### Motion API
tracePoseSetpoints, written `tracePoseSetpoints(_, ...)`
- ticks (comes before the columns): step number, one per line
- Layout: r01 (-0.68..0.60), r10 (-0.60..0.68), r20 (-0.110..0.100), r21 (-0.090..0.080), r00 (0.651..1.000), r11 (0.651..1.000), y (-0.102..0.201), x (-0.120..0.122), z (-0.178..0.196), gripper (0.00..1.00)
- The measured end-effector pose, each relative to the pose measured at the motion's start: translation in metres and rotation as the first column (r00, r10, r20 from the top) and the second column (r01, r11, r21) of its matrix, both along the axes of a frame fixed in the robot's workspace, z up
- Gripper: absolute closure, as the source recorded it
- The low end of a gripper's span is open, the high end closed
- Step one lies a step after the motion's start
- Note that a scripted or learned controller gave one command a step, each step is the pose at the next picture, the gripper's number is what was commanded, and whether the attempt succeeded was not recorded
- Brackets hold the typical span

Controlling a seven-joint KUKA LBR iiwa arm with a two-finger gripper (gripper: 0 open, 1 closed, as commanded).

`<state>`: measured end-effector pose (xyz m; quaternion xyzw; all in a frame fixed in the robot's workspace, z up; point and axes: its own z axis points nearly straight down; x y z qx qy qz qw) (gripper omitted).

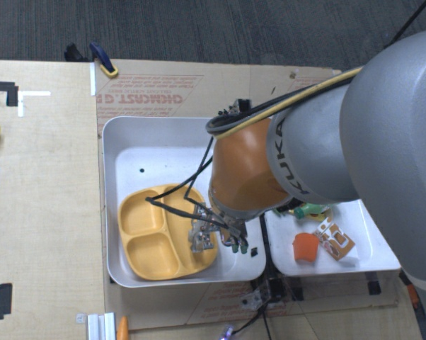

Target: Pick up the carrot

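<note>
Gripper over the yellow tray in the left bin; carrot in the right bin.

The gripper [214,236] hangs below the orange wrist band, low over the right edge of the yellow divided tray [153,243] that rests in the left bin [128,154]. Whether it is released or clenched cannot be told, because the wrist and cabling hide the tip from above. No object appears between it and the tray. The arm [354,133] reaches in across the right bin [379,257], covering that bin's upper part. The carrot [305,247], a short orange piece, lies in the right bin, well apart from the gripper, just beside a brown-and-white item [336,240] and near a green item [308,210]. Judged from this layout, the pick is not yet made; the gripper must cross the wall between the bins to the carrot.
</note>
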<state>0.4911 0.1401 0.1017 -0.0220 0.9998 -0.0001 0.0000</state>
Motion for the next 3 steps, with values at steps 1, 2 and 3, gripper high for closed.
tracePoseSetpoints(1,-0.219,0.219,0.001,0.000,0.976,0.976,0.004,0.001,-0.010,1.00)
tracePoseSetpoints(2,-0.098,0.098,0.007,0.000,0.995,0.995,-0.045,0.031,0.135,1.00)
tracePoseSetpoints(3,-0.354,0.354,0.004,-0.001,0.935,0.935,0.030,-0.003,-0.008,1.00)
